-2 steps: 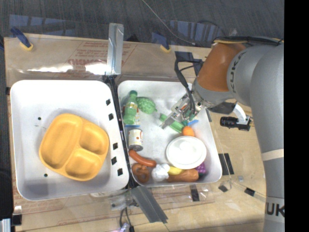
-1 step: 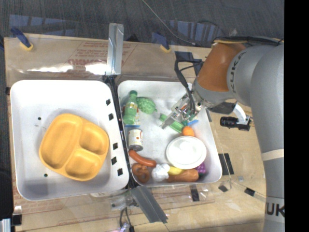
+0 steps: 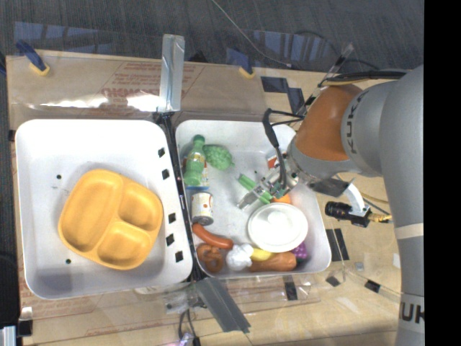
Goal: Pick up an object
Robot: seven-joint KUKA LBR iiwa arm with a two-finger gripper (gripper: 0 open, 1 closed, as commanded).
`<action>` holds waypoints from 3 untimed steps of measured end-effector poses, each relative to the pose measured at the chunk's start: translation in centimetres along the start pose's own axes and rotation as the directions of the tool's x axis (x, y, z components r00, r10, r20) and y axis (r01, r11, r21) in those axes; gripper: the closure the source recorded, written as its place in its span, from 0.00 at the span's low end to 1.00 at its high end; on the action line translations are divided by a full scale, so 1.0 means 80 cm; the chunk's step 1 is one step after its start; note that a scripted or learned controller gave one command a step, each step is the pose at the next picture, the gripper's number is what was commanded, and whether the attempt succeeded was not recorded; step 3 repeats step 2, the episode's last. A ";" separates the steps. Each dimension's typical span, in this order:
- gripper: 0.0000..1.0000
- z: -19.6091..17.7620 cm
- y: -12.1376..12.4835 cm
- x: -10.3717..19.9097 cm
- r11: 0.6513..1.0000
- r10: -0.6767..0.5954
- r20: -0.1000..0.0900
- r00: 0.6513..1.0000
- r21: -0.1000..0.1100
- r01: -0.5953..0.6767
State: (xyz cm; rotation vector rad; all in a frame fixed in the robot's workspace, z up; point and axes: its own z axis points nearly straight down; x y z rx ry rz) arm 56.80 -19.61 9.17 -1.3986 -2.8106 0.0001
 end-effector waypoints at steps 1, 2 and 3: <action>1.00 -0.013 0.002 0.000 1.000 -0.006 0.001 1.000 -0.001 0.006; 1.00 -0.185 0.062 0.006 0.972 0.234 0.006 0.972 -0.007 -0.233; 1.00 -0.185 0.062 0.006 0.972 0.234 0.006 0.972 -0.007 -0.233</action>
